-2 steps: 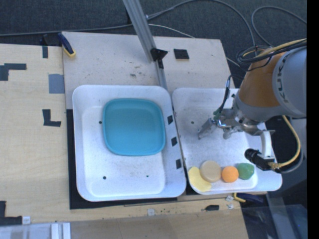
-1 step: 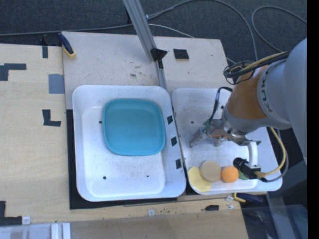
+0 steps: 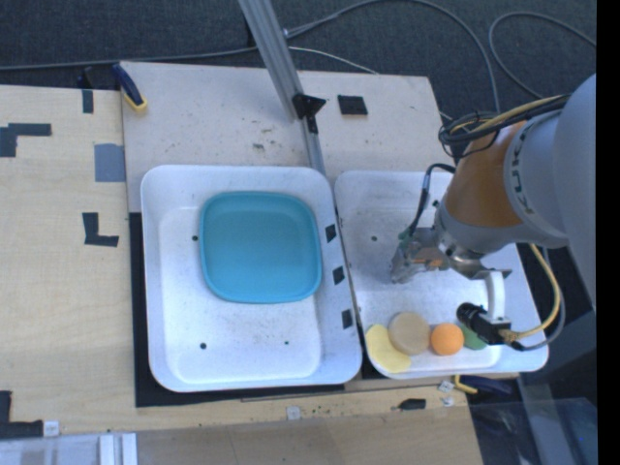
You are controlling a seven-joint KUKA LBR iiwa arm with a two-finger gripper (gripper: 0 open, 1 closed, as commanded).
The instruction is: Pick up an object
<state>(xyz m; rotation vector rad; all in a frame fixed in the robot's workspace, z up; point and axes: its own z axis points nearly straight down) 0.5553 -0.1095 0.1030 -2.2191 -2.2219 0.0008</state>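
Orange ball (image 3: 447, 339), which you will note lies in the right bin (image 3: 368, 201) at its near edge beside a tan disc (image 3: 410, 332), sits below and slightly right of the gripper (image 3: 405, 267), whose grip state cannot be told.

You will find no legible text, label, brand, number or sign anywhere on the bench, the bins or the arm.
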